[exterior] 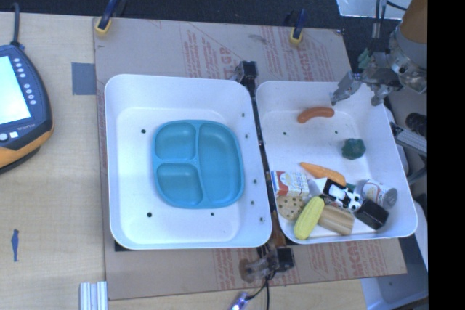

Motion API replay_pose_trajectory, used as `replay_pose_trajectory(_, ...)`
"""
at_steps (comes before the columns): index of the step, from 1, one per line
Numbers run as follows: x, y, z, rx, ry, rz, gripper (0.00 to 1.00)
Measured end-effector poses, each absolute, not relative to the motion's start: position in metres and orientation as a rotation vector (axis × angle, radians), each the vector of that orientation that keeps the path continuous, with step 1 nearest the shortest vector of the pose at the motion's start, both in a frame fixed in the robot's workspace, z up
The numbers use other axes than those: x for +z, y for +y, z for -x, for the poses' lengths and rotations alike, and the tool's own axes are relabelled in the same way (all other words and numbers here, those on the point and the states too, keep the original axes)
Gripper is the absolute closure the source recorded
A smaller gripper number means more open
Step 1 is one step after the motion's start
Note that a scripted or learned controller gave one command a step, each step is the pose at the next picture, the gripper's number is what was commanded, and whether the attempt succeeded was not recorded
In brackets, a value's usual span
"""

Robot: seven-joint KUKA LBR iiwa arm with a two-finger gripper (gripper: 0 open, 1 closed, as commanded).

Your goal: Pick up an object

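The right bin (381, 128) holds an orange sausage (315, 114) near its back, a dark green lump (354, 148) to the right, and an orange carrot (322, 172) lower down. A heap at its front includes a corn cob (308, 218), a wooden cylinder (338, 220), a black-and-white cow toy (340, 193), a black block (371, 215), a cracker (290, 206) and a small can (373, 191). My gripper (360, 88) hangs open above the bin's back right corner, just right of the sausage, with nothing between its fingers.
The left bin (123, 156) carries a blue divided plate (197, 162). A teach pendant (20, 102) lies at the bench's left edge. Clamps (106, 17) (296, 27) stand along the board's back edge.
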State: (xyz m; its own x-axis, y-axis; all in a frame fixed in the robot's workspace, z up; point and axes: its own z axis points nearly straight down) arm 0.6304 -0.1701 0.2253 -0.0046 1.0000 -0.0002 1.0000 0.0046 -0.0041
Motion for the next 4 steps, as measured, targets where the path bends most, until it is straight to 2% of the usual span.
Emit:
replay_pose_trajectory(1, 0.143, -0.213, -0.612, 0.008, -2.225, 2.214, 0.0)
replay_pose_trajectory(2, 0.091, -0.212, -0.59, 0.007, -2.226, 2.213, 0.0)
replay_pose_trajectory(3, 0.102, -0.213, -0.591, 0.008, -2.228, 2.211, 1.0)
replay_pose_trajectory(4, 0.094, -0.187, -0.551, 0.003, -2.229, 2.218, 1.0)
